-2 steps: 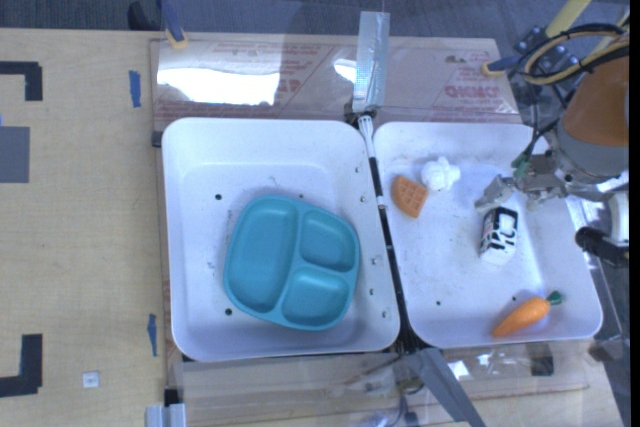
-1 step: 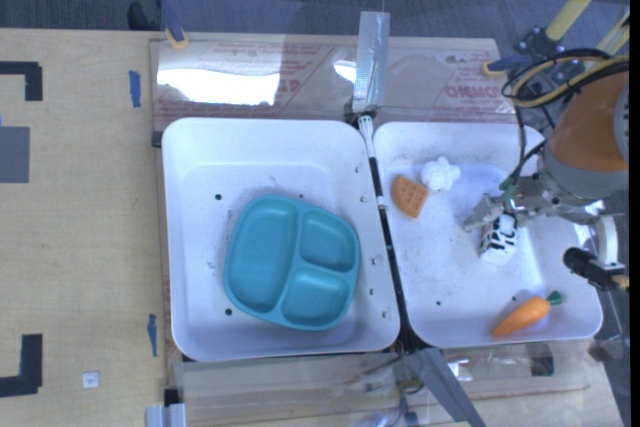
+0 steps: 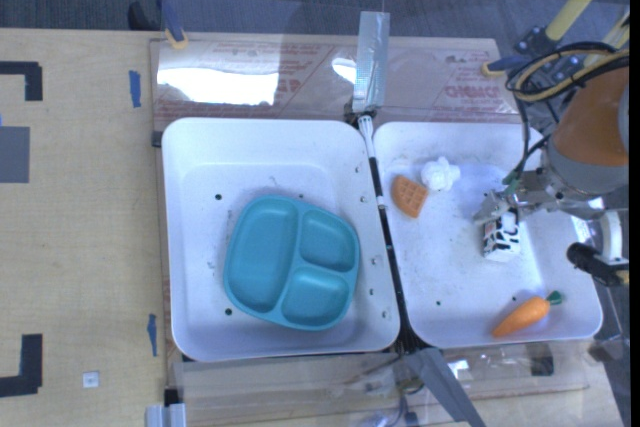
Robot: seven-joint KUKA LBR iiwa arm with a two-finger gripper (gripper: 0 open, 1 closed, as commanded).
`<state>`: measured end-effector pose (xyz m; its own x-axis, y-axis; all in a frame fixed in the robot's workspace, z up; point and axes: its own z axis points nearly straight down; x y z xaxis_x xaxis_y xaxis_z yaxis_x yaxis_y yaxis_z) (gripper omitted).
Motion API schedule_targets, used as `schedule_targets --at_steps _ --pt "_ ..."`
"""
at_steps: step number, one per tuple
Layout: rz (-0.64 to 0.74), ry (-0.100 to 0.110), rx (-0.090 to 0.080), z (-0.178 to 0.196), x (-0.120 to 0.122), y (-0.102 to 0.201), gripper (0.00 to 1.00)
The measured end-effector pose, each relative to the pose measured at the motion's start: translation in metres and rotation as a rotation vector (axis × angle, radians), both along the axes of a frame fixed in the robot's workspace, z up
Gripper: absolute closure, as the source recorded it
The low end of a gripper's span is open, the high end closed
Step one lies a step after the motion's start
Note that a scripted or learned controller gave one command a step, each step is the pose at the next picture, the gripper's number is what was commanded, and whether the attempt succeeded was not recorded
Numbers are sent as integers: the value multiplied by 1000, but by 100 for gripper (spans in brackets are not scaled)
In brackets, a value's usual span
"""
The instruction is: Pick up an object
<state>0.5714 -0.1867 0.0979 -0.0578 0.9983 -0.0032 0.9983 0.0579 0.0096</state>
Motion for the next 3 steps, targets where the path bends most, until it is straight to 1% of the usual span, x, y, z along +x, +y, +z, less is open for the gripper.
schedule_targets --at_steps 1,2,3 --pt "-92 -1 1 134 57 22 100" --pt "-266 3 4 229 42 71 100" --pt "-200 16 4 142 10 94 100"
